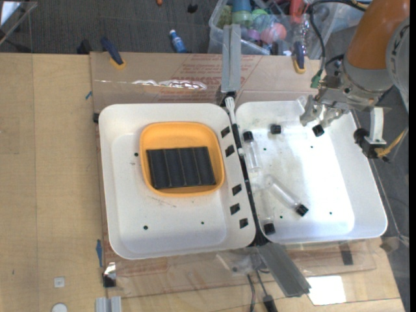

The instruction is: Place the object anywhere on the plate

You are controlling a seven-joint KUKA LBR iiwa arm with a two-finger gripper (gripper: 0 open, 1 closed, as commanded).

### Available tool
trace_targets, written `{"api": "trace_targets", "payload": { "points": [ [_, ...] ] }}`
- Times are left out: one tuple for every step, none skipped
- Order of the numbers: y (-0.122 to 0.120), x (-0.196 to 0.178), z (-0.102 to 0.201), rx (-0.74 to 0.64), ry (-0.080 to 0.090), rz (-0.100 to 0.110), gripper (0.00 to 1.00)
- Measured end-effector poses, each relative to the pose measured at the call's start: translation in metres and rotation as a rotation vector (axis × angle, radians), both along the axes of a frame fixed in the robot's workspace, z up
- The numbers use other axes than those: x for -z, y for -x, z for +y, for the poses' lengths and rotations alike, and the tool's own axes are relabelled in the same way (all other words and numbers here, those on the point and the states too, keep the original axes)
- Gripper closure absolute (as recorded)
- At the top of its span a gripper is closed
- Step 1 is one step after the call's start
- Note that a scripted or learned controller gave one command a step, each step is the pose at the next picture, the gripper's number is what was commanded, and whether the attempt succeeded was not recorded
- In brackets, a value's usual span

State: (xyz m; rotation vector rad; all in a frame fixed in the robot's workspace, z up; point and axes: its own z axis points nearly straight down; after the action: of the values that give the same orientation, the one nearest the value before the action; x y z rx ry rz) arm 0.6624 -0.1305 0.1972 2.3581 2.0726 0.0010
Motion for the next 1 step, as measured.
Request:
{"api": "trace_targets", "payload": {
  "points": [
    [-0.0047,-0.0279,0.025,-0.149,0.0,-0.002,1.0]
  ]
}}
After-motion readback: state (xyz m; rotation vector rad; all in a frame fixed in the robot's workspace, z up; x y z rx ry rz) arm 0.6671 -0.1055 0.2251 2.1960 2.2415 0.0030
